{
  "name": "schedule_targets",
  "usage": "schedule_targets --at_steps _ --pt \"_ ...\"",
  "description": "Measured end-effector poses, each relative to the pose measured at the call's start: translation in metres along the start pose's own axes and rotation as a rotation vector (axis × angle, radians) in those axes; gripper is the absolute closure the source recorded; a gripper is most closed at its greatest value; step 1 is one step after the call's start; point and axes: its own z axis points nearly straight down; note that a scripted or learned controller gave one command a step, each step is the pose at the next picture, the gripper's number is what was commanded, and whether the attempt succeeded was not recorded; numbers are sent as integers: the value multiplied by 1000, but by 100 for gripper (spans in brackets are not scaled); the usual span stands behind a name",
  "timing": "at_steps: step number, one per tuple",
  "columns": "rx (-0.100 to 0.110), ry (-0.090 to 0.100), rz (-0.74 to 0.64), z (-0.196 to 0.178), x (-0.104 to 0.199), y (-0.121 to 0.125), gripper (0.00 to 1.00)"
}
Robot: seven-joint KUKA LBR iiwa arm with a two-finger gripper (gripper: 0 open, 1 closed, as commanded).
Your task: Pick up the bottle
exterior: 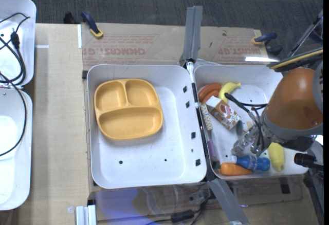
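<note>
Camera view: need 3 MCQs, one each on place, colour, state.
1. Where is the plate?
A. left bin
B. right bin
C. on the bench outside the bins

2. What colour is the bottle?
A. red
B. blue
C. white

3. How does the bottle rest?
A. upright
B. on its side
C. lifted above the bin

Answers:
1 A: the plate sits in the left bin.
2 B: its body is blue.
3 B: it lies flat on the right bin floor near the front wall, below the gripper.
</note>
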Motion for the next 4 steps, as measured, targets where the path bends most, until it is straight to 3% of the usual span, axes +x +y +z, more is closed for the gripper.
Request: schedule_targets --at_steps 1,2,3,4 --pt "-2 -1 5 -9 -1 0 100" --pt "0 -3 131 -149 31 31 100" --pt "0 -2 132 -149 31 31 0" --pt "1 -3 130 -158 30 32 100"
